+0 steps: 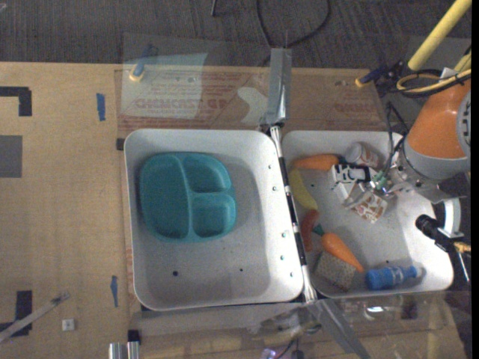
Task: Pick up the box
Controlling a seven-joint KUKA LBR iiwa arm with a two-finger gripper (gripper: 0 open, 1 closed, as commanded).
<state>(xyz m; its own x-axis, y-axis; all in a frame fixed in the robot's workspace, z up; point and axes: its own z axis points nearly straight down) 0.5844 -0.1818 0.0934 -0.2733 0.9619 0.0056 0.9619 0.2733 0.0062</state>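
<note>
Two white bins are seen side by side on the bench (60, 200). In the left bin (254, 275) a teal divided plate (187, 195) is lying. In the right bin (426, 268) several small things are gathered: an orange carrot (340, 251), another orange piece (318, 161) near the top wall, a yellow banana-like thing (302, 189) along the left wall, a blue bottle (389, 277) lying on its side near the bottom wall, and a brownish sponge-like block (334, 271) beside the carrot.

The box (370, 208), a small white packet with red print, is lying tilted near the middle of the right bin, a little toward the top. It looks to be resting on the bin floor and not lifted.

The arm (441, 137) is reaching in from the right, and the pincer (352, 176) is placed just above and left of the box, very near it or touching it. Whether the pincer is released or clenched cannot be told, because the parts are small and mixed with cables.

It is judged that the task is at the approach or grasp step. The box is not yet seen to be held, so the closing on the box and the lifting out are left to be done.
</note>
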